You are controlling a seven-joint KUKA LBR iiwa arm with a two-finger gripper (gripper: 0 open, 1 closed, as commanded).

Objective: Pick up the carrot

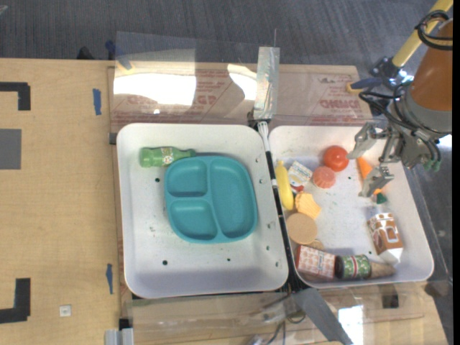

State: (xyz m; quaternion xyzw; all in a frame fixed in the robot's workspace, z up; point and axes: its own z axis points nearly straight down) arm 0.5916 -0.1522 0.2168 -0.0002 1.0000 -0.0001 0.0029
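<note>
gripper [371, 162] sits over the right bin [420, 225], near its far right corner, coming in from the right edge with the grey wrist and orange band above it. fingers are apart, one [361, 139] angled toward the far rim, the other [376, 182] pointing down toward the bin floor. carrot [364, 166] is a small orange piece lying on the bin floor right in the gap between them; can't tell if either finger touches it, it doesn't look clamped or lifted. just left of the carrot is a red tomato [335, 157], with a smaller pinkish-red round piece [324, 178] beside it toward the near side. along the right bin's left wall: a yellow banana [284, 186] lying lengthwise, a white wrapped item [300, 172] touching it, an orange-yellow chunk [309, 206] below that, then a tan round disc [301, 229]. near edge of the right bin holds a red-labelled can [317, 262] on its side, touching a green-labelled can [355, 267] next to it. a small carton with a brown-and-white print [385, 234] lies by the right wall, near corner side. left bin [136, 264] carries a teal three-compartment plate [211, 198] roughly centred, and a green bottle [164, 156] lying on its side along the far edge, touching the plate's far left corner. a clear plastic divider [267, 81] stands upright behind the seam between the two bins.
</note>
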